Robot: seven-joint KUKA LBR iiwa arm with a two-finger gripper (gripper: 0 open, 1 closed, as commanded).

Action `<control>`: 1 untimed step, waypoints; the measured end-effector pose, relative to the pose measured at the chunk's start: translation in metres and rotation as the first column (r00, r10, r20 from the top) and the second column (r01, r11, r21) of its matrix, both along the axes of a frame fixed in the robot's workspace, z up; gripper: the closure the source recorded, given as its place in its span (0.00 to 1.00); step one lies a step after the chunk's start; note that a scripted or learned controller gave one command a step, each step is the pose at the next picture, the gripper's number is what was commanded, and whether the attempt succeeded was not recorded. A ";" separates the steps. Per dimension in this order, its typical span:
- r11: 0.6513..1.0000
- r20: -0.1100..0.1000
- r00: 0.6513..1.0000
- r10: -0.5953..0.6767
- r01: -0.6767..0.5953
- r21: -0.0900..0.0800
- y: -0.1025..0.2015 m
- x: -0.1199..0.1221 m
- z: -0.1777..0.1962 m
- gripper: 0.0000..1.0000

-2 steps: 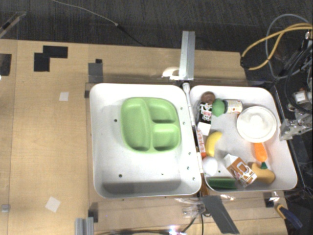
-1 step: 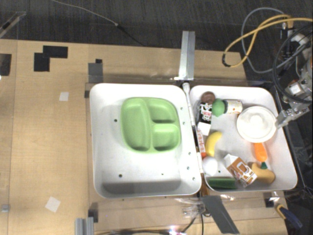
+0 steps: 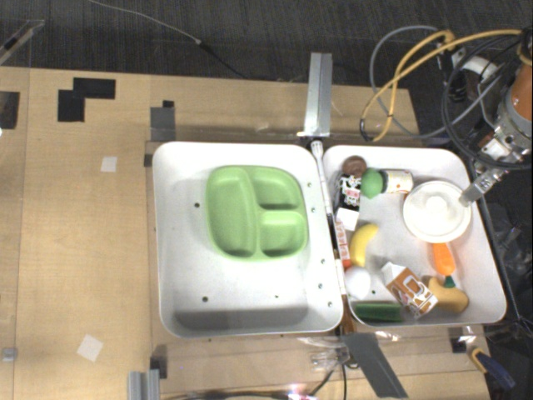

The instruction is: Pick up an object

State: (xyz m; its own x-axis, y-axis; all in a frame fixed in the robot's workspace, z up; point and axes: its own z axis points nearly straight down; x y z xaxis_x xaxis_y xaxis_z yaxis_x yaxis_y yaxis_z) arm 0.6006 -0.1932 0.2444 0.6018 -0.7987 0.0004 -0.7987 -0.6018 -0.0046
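Two bins [image 3: 166, 223] sitting side by side, right one crowding banana [image 3: 363, 244], carrot [image 3: 444, 258], white bowl [image 3: 435, 210] lying just left of end effector [image 3: 480, 186], its state not discernible.

tray [image 3: 254, 211]: matt green plastic | bins [image 3: 179, 307]: smooth white plastic | bench [image 3: 75, 248]: pale wood

No text, brand, number or sign is reading legibly anywhere. The small brown and white carton [image 3: 412, 291] in the right bin [image 3: 487, 248] is showing printed markings, but they are blurring beyond reading. The black and white packet [image 3: 349, 192] near the bin's top edge is likewise carrying indistinct print.
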 end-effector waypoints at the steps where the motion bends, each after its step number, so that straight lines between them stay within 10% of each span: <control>1: 0.993 0.000 0.993 0.116 -0.116 0.001 0.000 0.069 -0.023 1.00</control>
State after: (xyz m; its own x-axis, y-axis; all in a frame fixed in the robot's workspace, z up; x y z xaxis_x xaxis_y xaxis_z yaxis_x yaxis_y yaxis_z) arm 0.6700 -0.1931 0.2216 0.6903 -0.7236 -0.0002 -0.7236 -0.6902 -0.0050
